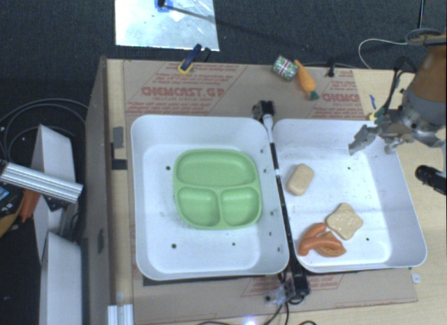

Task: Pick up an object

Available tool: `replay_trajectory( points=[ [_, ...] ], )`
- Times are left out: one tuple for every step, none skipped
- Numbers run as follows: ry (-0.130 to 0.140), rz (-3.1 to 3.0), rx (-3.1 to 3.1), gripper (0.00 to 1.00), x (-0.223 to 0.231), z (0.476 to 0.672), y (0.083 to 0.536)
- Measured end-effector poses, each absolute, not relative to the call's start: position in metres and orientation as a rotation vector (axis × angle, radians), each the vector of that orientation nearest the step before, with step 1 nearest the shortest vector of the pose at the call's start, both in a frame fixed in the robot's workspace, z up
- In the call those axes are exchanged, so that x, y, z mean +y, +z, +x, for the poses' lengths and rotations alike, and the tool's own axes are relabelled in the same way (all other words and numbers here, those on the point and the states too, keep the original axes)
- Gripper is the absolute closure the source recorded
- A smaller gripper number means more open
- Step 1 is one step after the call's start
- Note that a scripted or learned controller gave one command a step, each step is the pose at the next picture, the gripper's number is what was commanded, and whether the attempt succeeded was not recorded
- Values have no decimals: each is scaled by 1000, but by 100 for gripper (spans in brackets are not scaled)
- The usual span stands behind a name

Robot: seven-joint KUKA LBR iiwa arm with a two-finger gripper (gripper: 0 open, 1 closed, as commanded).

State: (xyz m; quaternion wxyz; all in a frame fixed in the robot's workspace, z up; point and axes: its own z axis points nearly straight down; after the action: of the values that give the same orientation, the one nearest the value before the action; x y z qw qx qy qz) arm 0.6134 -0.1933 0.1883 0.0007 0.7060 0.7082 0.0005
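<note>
The tool [375, 140] hangs over the far right corner of the right bin [401, 177], its two fingers spread apart with nothing between them; a pale bread roll [299, 179], a toast slice [345, 221] and orange sausages [320, 242] lie below; a green divided tray [217, 188] fills the left bin [150, 177].

Your divided plate [217, 198] sits in the left bin [150, 149]. In the right bin [391, 177], a bread roll [300, 179] lies behind a toast slice [345, 221], which touches the sausages [320, 242] at the front.
</note>
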Motion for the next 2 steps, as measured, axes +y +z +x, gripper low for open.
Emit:
replay_trajectory(
  points=[
    [-1,2220,2224,0,-148,538,141],
    [6,2216,2217,0,-111,506,87]
  ],
)
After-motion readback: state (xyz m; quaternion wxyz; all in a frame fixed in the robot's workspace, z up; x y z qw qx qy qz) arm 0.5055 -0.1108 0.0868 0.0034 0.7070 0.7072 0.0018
